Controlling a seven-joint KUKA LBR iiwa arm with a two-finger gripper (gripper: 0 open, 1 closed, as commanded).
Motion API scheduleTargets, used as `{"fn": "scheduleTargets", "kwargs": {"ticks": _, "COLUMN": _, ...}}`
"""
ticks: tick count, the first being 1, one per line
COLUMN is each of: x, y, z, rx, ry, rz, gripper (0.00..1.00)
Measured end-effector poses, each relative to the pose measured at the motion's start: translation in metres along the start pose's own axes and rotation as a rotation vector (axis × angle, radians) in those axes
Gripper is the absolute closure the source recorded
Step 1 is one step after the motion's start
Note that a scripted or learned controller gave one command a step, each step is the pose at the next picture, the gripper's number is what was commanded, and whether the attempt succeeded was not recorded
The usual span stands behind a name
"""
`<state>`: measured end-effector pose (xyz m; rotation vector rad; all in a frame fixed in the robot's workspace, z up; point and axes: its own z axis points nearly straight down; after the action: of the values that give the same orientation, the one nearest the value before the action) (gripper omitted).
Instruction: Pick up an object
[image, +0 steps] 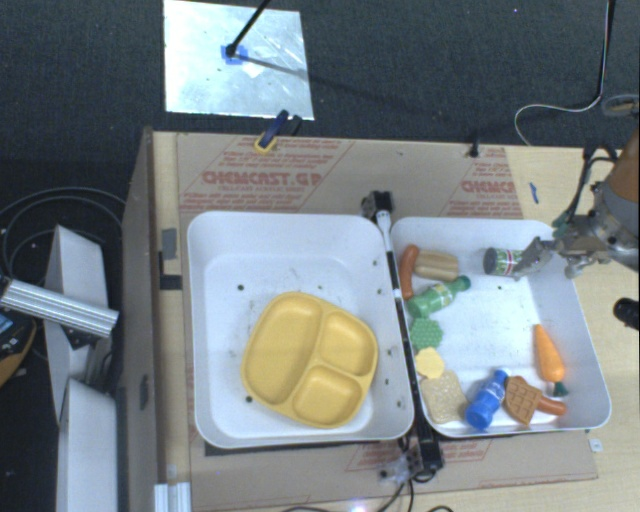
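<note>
Seen from above on a cardboard-topped counter (300, 165): two shallow white bins side by side. In the left bin (215, 260), a yellow divided plate (310, 358), lying toward the near edge. In the right bin (585, 345), toy food: along the left wall an orange hot dog (408, 268), a tan cylinder (436, 265) and a green bottle (438, 297), with a small green leafy piece (425, 331) and a yellow piece (430, 363) just below; along the near edge a slice of bread (444, 396), a blue bottle (486, 399) and a brown waffle (522, 398); by the right wall, a carrot (548, 353). Near the far right corner of that bin, a dark can with a red and green label (502, 262), lying on its side, just beside the tip of the end effector (540, 253). Reaching in from the counter's right edge, the grey arm (605, 232). Cannot tell from this angle whether the end effector is apart or together, nor whether it touches the can.
</note>
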<state>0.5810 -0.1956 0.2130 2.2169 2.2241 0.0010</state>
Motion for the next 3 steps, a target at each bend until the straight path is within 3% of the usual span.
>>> {"fn": "scheduleTargets", "kwargs": {"ticks": 1, "x": -0.011, "y": 0.041, "z": 0.129, "rx": -0.001, "ry": 0.0, "rz": -0.002, "gripper": 0.0}}
{"fn": "scheduleTargets", "kwargs": {"ticks": 2, "x": 0.016, "y": 0.085, "z": 0.123, "rx": -0.009, "ry": -0.005, "rz": 0.0, "gripper": 0.0}}
{"fn": "scheduleTargets", "kwargs": {"ticks": 3, "x": 0.015, "y": 0.087, "z": 0.112, "rx": -0.014, "ry": -0.007, "rz": -0.004, "gripper": 1.0}}
